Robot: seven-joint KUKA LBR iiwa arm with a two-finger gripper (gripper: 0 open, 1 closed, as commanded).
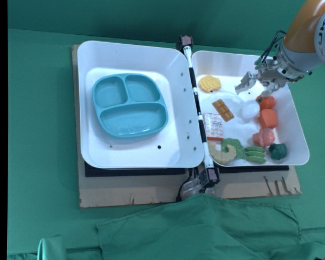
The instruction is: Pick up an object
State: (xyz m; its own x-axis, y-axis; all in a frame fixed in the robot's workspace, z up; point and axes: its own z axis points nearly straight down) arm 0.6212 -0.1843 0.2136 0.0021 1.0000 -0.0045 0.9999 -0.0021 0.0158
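Observation:
The right bin (292, 104) holds several toy foods: a yellow round waffle (209, 83), an orange cracker (222, 109), a white lump (250, 110), a red tomato (266, 101), an orange block (268, 118), a pink-red piece (263, 137), a broccoli (277, 151), green pea pods (254, 155), a yellow ring (223, 154) and a red-and-white packet (213, 125). My gripper (258, 86) hangs over the bin's far part, just above the tomato and the white lump. Its fingers are spread and open, with nothing between them.
The left bin (97, 58) holds a teal divided plate (130, 104). A hinged bar (195, 102) runs between the two bins. Green cloth (206, 226) lies bunched at the front of the bench.

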